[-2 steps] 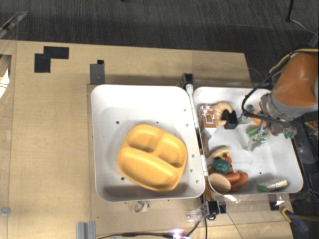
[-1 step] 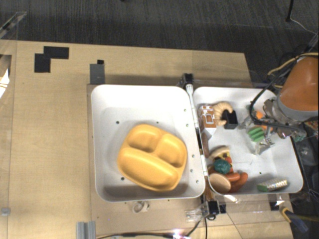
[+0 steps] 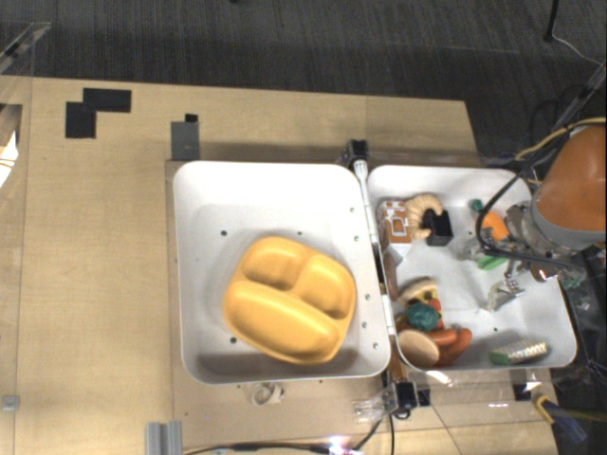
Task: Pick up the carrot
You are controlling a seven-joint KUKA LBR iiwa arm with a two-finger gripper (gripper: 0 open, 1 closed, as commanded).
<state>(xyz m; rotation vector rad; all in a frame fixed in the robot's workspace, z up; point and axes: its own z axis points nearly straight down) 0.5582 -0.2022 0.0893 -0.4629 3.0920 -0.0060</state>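
While the grey arm with its orange band [image 3: 577, 180] leans in from the right, the hand [image 3: 507, 287] sits low over the right-hand shallow white bin [image 3: 560, 344], and whether it is open or closed I cannot tell; metal parts blur together there. Just up and left of it lies the small orange carrot with a green top [image 3: 490, 226], resting on the bin floor near the back wall, close beside the arm's wrist and partly crossed by a dark cable. Nothing can be seen held by the hand. Over by the divider sits a cluster of toy food: a tan curved piece beside a black block [image 3: 437, 224], and lower down a teal lump [image 3: 424, 318] with a red sausage-like piece [image 3: 453, 341]. Near the front lies a pale ridged cylinder [image 3: 519, 353]. Across in the left-hand white bin [image 3: 204, 216], a big yellow bread-shaped foam loaf [image 3: 287, 299] rests. Both bins rest on the pale wooden desk [image 3: 85, 282].
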